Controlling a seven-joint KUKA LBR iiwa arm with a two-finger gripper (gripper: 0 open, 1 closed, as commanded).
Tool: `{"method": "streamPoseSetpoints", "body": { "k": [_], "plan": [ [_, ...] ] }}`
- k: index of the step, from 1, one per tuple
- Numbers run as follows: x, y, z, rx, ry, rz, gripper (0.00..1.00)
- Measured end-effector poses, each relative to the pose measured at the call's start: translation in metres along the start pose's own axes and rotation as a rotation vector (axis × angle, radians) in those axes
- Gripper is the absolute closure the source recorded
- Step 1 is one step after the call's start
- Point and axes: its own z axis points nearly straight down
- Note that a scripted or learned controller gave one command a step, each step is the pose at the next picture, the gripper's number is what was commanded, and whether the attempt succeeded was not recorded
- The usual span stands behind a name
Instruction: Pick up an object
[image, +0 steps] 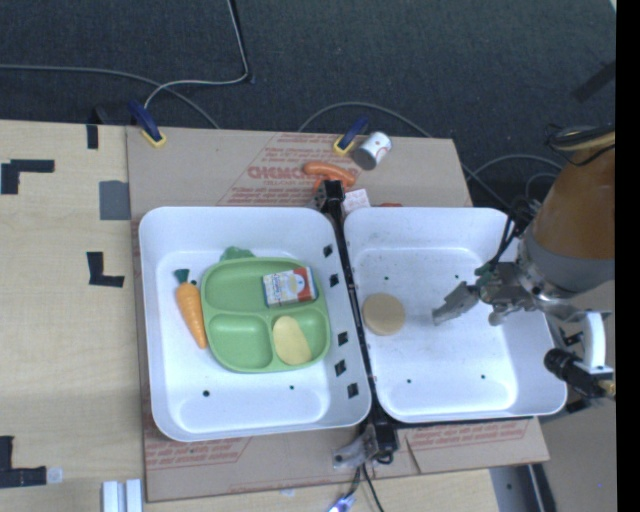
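Camera view: my gripper (470, 306) hangs empty, fingers apart.
Just left of it lies a flat, round, tan disc (384, 314).

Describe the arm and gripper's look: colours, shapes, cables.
The arm is bulky and rounded: an orange band above a grey wrist section. Its gripper is grey metal with slim, dark-tipped jaws. Thin black cables run beside the wrist.
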Motion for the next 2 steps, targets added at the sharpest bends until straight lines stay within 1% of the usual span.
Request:
{"method": "streamPoseSetpoints", "body": {
  "k": [1,2],
  "plan": [
    [0.036,0.020,0.061,0.002,0.001,-0.001,0.00],
    [0.039,0.055,0.129,-0.007,0.001,0.000,0.00]
  ]
}}
